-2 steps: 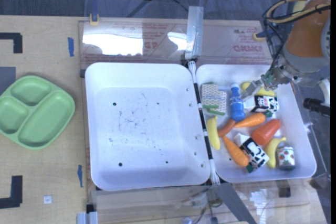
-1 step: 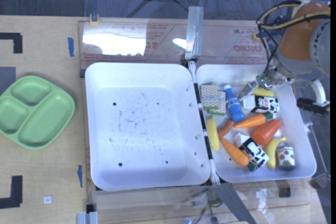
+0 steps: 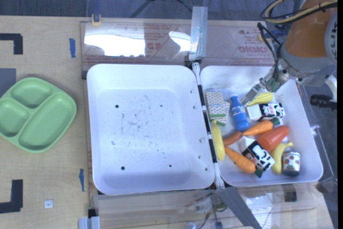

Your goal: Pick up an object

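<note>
White bins (image 3: 142,80) two, blue bottle (image 3: 239,113) one, pincer (image 3: 266,85) grip unclear.

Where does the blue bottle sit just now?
The blue bottle lies in the right bin, near its upper middle, between the patterned box on its left and an orange carrot on its lower right.

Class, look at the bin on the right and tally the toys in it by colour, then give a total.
Right bin:
Yellow: 3
Orange: 3
Blue: 1
Black-and-white: 2
Checked green: 1
Grey-and-red: 1
Total: 11
</note>
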